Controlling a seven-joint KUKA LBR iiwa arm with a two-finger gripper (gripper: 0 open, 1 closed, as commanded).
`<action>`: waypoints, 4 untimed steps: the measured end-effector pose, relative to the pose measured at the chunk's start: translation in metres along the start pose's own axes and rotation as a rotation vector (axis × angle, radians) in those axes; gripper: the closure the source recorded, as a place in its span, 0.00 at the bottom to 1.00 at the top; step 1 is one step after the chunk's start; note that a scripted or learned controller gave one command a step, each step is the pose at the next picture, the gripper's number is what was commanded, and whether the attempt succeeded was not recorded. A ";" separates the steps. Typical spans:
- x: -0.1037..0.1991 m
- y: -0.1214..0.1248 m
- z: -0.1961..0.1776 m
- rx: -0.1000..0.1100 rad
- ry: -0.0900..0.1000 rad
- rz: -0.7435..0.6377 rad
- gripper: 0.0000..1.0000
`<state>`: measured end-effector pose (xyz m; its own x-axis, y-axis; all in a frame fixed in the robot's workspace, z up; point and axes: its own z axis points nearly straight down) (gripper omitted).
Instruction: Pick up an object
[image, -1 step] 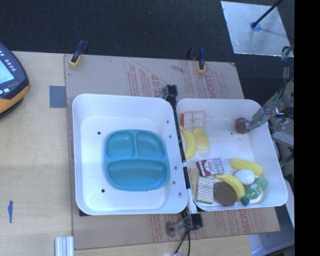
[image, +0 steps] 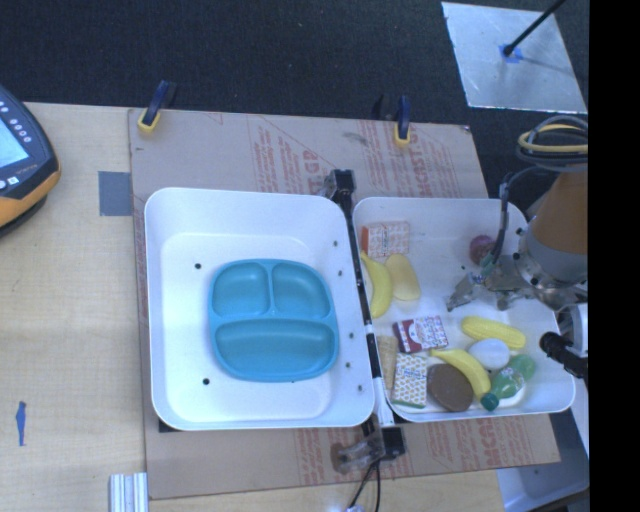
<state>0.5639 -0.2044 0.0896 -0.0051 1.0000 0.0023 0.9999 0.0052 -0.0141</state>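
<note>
My gripper (image: 490, 292) hangs over the right side of the right bin (image: 440, 215), below the arm's orange band (image: 565, 215). Its grey fingers (image: 463, 294) look spread open, and nothing shows between them. A small purple ball (image: 483, 246) lies just behind it. A yellow corn cob (image: 492, 330) and a white egg (image: 490, 352) lie just in front. Further left in this bin are two yellow pieces (image: 378, 285), a red and white box (image: 386, 238) and a small carton (image: 420, 333).
The left bin (image: 165, 300) holds a blue divided plate (image: 272, 320). At the right bin's front lie a banana (image: 462, 365), a brown disc (image: 450, 388), a green bottle (image: 505, 385) and a patterned packet (image: 410, 380). A yellow and grey device (image: 20, 155) sits at far left.
</note>
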 end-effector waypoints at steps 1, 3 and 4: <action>-0.008 0.091 -0.005 -0.021 -0.005 -0.002 0.00; 0.011 0.085 -0.024 -0.009 -0.002 -0.001 1.00; 0.024 0.090 -0.003 0.003 -0.002 0.001 1.00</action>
<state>0.6535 -0.1803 0.0915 -0.0046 1.0000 0.0004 0.9998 0.0046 -0.0170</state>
